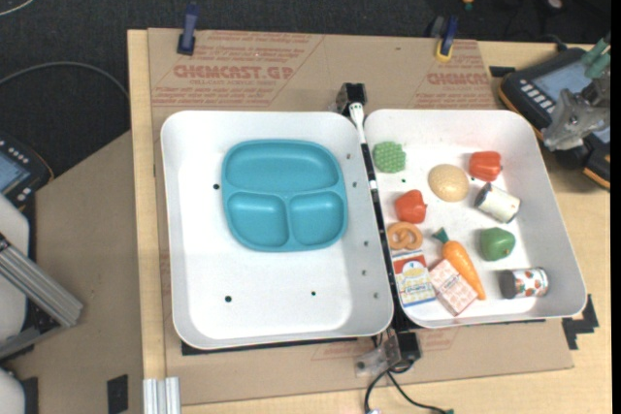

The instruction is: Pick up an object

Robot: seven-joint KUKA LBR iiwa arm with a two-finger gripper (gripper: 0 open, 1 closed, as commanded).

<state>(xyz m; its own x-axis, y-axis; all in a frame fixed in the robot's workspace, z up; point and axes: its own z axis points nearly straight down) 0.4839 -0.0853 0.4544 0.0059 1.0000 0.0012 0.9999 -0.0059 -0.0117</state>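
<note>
Left bin point(194, 305): one teal three-compartment plate point(284, 194), lying flat toward the far half. Right bin point(553, 247), left to right: green round waffle-like piece point(389, 156); red pepper point(410, 206), pretzel point(404, 235) and small carton point(413, 277) in a column; beige egg-shaped piece point(448, 181); carrot point(462, 265) beside a pink packet point(452, 287); second red pepper point(485, 165), white cylinder point(497, 202), green pepper point(497, 243), small can point(525, 282). Gripper point(580, 116): at the right edge, outside the bins, well apart from all pieces; finger state cannot be told.
</note>
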